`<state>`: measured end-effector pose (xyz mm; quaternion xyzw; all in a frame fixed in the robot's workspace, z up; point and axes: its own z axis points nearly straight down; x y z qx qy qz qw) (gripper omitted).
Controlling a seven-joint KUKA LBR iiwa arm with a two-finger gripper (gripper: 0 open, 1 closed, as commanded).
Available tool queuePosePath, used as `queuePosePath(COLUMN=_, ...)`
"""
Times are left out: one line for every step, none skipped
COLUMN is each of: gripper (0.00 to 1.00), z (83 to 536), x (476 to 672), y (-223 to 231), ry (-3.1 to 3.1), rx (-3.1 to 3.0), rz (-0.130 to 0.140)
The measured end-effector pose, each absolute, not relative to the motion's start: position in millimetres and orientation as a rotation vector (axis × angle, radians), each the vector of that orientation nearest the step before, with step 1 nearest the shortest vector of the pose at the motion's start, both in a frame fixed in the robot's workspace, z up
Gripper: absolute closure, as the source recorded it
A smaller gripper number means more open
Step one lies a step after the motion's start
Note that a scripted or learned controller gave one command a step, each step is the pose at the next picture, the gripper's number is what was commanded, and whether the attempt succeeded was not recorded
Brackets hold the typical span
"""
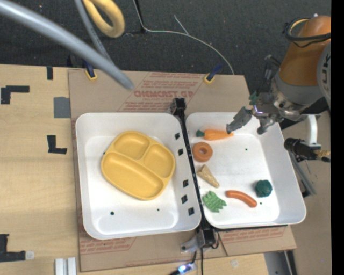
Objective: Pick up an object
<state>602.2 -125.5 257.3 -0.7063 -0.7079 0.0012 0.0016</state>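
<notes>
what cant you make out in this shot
- End effector: over the right bin's top edge by the carrot; too small to tell whether it touches anything.
- Arm: cut off by the right and top edges.
- Green lump: too small to identify.
- Tray: far-side rims hide part of its compartment floors.

The arm point(306, 59) behind the pincer point(250, 122) runs off the right edge, so its base is cut away. Far left of the pincer, a grey hose point(64, 37) and a yellow loop point(105, 15) are clipped by the top edge. The table point(32, 177) continues past the left edge.
</notes>
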Motion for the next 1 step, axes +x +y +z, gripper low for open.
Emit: queuePosePath(gripper=0.00, z=209.0, x=601.7, y=-132.0, ry=-2.217, rx=-2.216, rz=0.011)
